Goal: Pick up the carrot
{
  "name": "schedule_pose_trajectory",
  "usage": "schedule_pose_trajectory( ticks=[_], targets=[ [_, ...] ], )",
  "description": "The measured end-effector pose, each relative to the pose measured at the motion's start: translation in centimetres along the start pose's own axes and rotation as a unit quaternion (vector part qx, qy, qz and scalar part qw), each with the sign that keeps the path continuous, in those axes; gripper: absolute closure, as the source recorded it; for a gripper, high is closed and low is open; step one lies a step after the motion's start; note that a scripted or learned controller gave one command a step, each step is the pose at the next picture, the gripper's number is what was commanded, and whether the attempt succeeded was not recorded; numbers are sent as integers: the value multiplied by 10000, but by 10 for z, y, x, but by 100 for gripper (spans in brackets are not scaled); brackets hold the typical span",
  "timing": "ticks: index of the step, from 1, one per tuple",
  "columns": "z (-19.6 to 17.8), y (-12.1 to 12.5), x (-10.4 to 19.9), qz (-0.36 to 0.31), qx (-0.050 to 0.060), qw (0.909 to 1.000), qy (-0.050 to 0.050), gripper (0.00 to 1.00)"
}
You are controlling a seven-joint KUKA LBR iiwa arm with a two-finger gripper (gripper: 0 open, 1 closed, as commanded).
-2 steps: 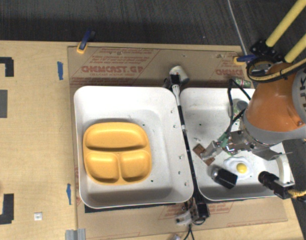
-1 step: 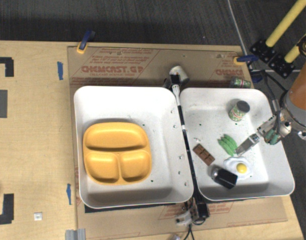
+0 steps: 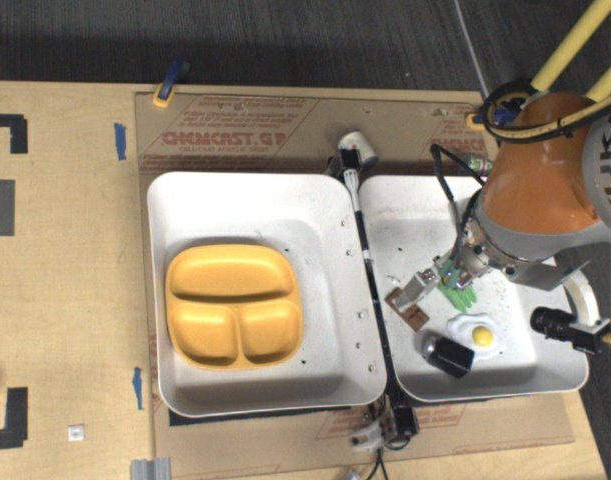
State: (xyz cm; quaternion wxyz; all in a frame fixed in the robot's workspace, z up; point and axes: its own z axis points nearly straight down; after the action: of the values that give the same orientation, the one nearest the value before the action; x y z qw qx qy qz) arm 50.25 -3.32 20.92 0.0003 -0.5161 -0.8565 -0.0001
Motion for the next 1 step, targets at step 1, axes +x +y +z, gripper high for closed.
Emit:
schedule_pose_trajectory(
  ticks=[1],
  targets=[
    [-10, 1, -1, 8, -14, 10000, -9, 100]
  ],
)
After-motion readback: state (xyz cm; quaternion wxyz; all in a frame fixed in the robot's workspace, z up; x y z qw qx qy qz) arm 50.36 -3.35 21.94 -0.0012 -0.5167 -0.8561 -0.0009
